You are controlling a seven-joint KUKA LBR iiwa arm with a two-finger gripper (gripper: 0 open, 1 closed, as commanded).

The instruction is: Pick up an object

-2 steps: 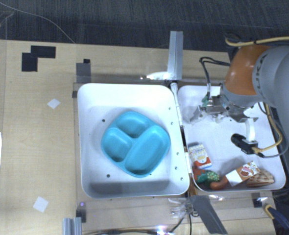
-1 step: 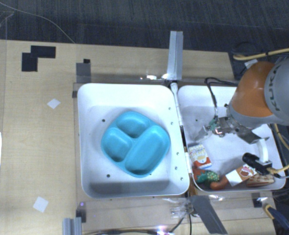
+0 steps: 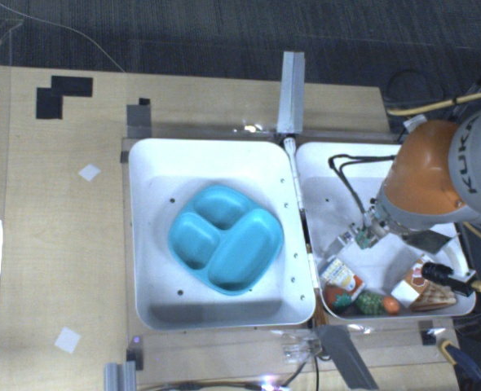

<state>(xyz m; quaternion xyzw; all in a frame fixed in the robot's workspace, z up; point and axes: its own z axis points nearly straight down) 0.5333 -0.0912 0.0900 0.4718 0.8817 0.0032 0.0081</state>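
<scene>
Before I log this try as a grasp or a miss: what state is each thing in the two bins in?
Blue divided plate: right way up in the left bin, compartments bare.
Small items: piled along the right bin's near edge, none lifted.
Gripper: low over the right bin's floor, above the pile, nothing seen between its fingers.

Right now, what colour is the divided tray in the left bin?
Light blue; the divided tray shows best in the camera view.
</scene>
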